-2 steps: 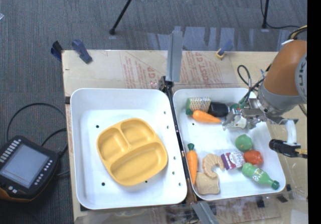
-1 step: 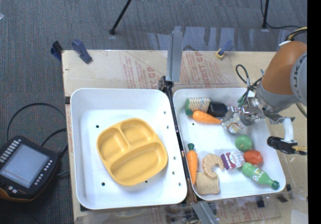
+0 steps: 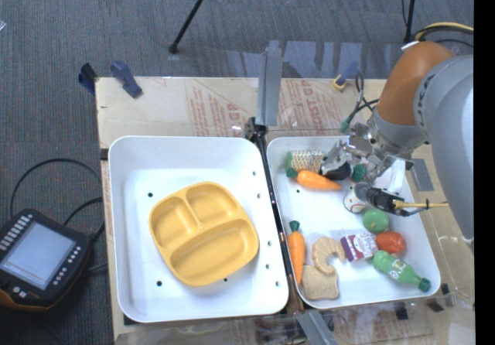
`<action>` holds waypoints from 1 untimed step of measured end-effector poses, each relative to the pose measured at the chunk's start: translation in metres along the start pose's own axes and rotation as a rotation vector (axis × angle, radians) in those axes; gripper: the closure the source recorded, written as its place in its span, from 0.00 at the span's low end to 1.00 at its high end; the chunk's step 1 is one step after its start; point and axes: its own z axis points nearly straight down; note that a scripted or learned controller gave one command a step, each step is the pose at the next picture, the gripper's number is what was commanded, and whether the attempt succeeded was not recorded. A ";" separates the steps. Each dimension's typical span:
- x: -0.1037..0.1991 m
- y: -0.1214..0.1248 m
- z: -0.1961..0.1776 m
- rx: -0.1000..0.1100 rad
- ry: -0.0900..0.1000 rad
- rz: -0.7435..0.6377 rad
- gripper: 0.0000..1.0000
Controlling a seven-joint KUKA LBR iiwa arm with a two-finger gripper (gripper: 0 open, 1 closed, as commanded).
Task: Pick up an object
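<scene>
The toy carrot [image 3: 318, 180] nearest me lies at the back of the right bin [image 3: 430, 258], just beside a corn cob [image 3: 306, 159]. I judge it light, stiff and smooth, so it is best pinched across its thick middle. My arm reaches in from the right, wrist bent low, my gripper [image 3: 342, 166] hovering just above the carrot's tip; whether it's apart or together, I cannot tell.

Light is even and fairly bright, seeming to fall from overhead, with soft, short shadows. The two shallow white plastic bins [image 3: 124, 181] read almost blown out along their rims, with little surface detail. The yellow divided plastic plate [image 3: 203, 232] at lower centre casts a faint shadow. The dark grey carpet [image 3: 93, 11] across the top looks grainy. Focus is moderate and slightly soft.
</scene>
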 end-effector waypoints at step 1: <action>-0.040 0.015 -0.036 0.000 -0.001 0.260 0.00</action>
